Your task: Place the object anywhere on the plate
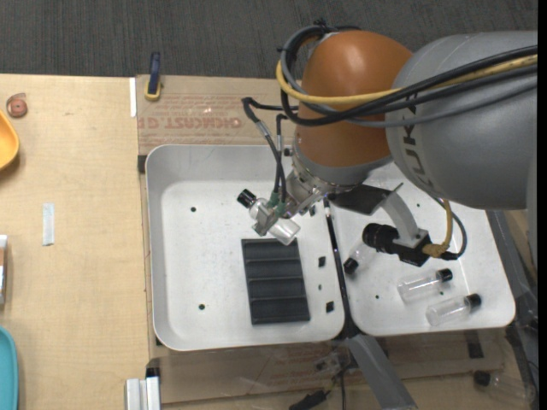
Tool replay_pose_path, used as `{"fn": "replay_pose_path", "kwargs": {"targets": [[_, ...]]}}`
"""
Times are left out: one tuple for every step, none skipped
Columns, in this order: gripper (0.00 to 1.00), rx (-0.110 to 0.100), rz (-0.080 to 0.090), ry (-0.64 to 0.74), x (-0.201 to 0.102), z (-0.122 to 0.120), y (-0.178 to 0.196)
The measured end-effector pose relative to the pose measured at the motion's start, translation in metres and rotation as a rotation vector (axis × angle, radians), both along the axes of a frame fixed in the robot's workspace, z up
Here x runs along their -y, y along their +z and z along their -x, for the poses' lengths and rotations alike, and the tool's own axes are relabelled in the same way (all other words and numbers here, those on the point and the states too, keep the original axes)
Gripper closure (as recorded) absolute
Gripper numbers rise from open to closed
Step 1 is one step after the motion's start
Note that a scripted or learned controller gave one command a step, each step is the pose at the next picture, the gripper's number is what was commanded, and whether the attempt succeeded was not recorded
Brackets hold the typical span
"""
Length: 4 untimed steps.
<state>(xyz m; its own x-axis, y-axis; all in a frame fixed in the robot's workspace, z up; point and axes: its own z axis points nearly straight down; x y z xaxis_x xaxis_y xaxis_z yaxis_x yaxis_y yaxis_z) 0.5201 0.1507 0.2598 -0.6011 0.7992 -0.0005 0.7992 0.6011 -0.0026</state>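
Cardboard (205,114) behind bins, mirrored red lettering.

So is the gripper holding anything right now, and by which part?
Cannot be told. The gripper sits at the top edge of the black ridged plate in the left bin, and nothing is clearly seen between its tips.

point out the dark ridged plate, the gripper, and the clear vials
dark ridged plate (276,282): camera view, middle of its ridged top.
gripper (275,227): camera view, fingertip end.
clear vials (420,287): camera view, body of the upper vial.

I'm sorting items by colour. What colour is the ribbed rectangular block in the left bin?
Black, clearest in the camera view.
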Motion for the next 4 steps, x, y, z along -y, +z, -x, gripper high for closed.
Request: {"fn": "replay_pose_path", "kwargs": {"targets": [[1.00,0.000,0.000,0.105,0.022,-0.007,-0.001],[1.00,-0.001,-0.001,0.284,0.042,-0.020,-0.044],[1.00,-0.001,-0.003,0.611,0.089,0.009,-0.069],[1.00,0.002,-0.003,0.758,0.071,-0.002,-0.069]]}}
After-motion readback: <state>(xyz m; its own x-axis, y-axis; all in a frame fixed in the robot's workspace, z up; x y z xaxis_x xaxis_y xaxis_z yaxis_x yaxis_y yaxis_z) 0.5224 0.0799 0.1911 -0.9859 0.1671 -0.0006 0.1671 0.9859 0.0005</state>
